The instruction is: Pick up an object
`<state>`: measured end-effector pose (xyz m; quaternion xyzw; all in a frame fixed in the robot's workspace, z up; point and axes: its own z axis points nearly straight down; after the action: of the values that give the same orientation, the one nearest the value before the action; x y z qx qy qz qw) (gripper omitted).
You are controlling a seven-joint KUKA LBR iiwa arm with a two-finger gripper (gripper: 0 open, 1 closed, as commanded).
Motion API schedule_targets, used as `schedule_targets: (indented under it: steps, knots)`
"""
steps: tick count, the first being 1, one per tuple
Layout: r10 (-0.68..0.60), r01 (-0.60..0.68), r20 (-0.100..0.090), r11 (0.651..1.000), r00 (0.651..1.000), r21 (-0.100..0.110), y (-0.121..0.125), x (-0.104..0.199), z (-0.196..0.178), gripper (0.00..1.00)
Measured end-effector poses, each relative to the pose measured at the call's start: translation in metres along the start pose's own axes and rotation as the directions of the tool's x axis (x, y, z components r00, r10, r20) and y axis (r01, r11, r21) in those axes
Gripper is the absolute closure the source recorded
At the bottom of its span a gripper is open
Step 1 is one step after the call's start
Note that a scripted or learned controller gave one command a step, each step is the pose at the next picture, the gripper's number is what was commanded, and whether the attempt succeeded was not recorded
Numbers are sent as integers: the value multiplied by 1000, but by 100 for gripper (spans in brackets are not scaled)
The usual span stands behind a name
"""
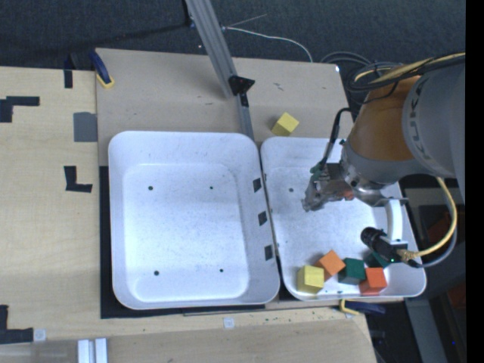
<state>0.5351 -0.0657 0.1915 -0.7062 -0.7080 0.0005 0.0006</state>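
End effector (316, 197) poised over bare middle of right bin (291, 157); finger state cannot be told. Blocks clustered at near edge: yellow cube (310, 277), orange cube (331, 262), green block (353, 268), red-orange cube (375, 279). Risk: descent here meets bare floor; tight cluster may be scattered or two blocks pinched.

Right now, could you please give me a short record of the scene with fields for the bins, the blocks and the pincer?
left bin: white, shallow
right bin: white, holds four blocks at its near end
blocks in right bin: yellow block, orange block, green block, red-orange block, clustered together
block outside bins: yellow cube on the bench behind the right bin
pincer: above the right bin's middle, apart from the cluster
object held: none visible
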Motion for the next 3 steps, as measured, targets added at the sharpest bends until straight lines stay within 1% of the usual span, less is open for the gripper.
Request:
schedule_targets:
  steps: [1,2,3]
  knots:
    - [-3,3,-1,1000,1000,-2,0,34,-24,100]
    - [7,-7,3,1000,1000,3,9,-28,15,100]
    - [-5,5,-2,1000,1000,-3,13,28,-20,100]
